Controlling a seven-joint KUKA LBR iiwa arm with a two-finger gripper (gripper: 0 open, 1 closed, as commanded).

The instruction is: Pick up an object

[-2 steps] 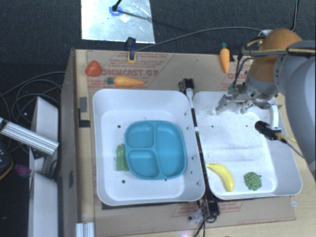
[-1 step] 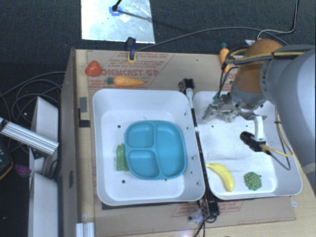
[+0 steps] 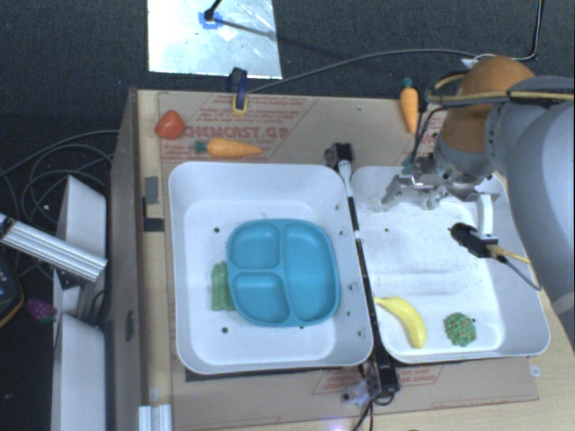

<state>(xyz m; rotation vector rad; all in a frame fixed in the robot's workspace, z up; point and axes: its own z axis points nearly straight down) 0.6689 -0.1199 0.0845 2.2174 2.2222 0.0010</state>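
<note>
Yellow banana lies by the right bin's front edge. Whether the gripper at its back edge is released or clenched is unclear; it should descend centred.

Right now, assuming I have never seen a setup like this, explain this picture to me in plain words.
One camera above a bench looks down at a slant on two shallow white trays. The grey shape on the right is a robot arm; its gripper hangs over the far end of the right tray. Nothing shows between its fingers. That tray holds a banana and a green bunch of grapes. The left tray holds a blue divided plate with a green vegetable beside it. Behind the trays lie two toy carrots and a tomato.
</note>
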